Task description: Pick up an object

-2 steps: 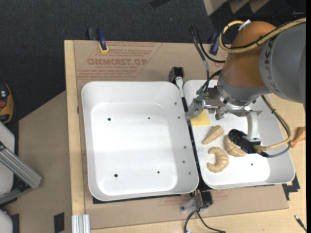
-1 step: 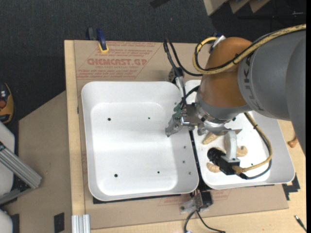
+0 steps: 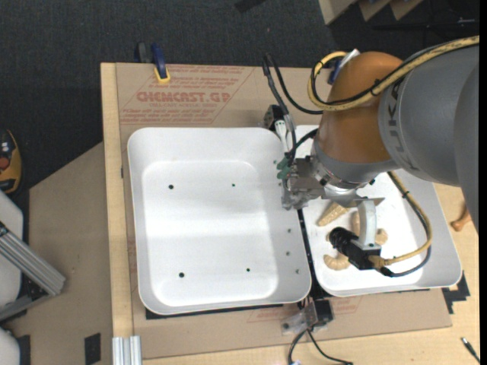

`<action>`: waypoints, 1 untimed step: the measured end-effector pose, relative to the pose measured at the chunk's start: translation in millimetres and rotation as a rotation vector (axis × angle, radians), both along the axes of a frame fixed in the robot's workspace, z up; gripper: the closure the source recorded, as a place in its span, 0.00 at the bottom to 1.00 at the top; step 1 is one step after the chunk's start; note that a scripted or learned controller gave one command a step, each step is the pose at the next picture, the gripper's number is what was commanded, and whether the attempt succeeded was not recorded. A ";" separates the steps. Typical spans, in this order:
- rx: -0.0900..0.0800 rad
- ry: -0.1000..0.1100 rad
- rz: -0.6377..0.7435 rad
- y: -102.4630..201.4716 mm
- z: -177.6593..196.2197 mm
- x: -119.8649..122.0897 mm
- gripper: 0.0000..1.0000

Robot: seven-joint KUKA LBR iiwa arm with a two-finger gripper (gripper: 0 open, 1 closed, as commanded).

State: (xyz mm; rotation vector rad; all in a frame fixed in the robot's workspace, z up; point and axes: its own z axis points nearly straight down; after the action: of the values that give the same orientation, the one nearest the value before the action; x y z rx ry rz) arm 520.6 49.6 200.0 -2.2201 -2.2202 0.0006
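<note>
- Arm (image 3: 403,90), nearest the lens, looms over the right bin (image 3: 441,257) and covers much of it.
- Left bin (image 3: 205,219) sits beside it.
- Gripper (image 3: 335,204) hangs low by the bins' shared wall; I cannot tell its opening.
- Tan pieces (image 3: 331,215) lie in the right bin just under it, the top one's long axis slanting up-right.
- Risk: a slanted piece could slip, or the bin wall be clipped.

Fixed overhead cam, slanted down, both bins (image 3: 205,226).
</note>
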 end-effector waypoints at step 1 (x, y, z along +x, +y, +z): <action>0.002 0.008 0.007 67.0 -36.8 -45.0 1.00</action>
State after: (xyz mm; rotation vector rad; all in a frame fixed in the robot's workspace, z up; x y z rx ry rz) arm 475.7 116.6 163.1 -2.2074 -2.2228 0.0083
